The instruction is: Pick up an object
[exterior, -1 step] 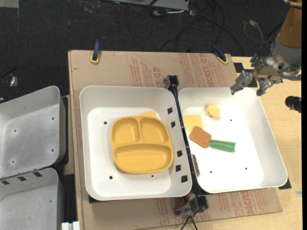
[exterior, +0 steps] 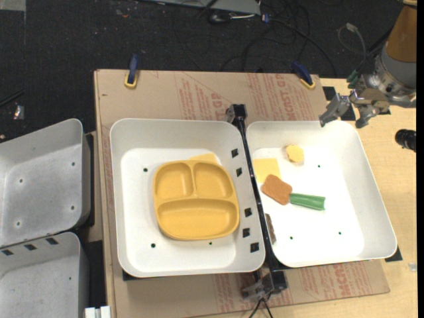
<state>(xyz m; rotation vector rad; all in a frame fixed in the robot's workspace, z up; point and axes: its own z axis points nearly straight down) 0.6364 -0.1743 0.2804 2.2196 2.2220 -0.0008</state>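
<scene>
The right bin (exterior: pixel 371 197) holds a small yellow lump (exterior: pixel 295 154), a flat pale yellow slice (exterior: pixel 266 168), a brown oval piece (exterior: pixel 276 190) overlapping that slice, and a green stick (exterior: pixel 307 201) lying flat. My gripper (exterior: pixel 343 118) hangs over the bin's far right corner, well away from these objects. Its fingers are spread open with nothing between them. The orange-banded wrist rises out of the frame at the top right.
A yellow divided tray (exterior: pixel 196 201) lies in the left bin (exterior: pixel 126 177), with a pale slice (exterior: pixel 207 158) peeking out behind it. Clamps (exterior: pixel 237 113) join the bins along the middle. Grey metal trays (exterior: pixel 40 171) stand at the far left.
</scene>
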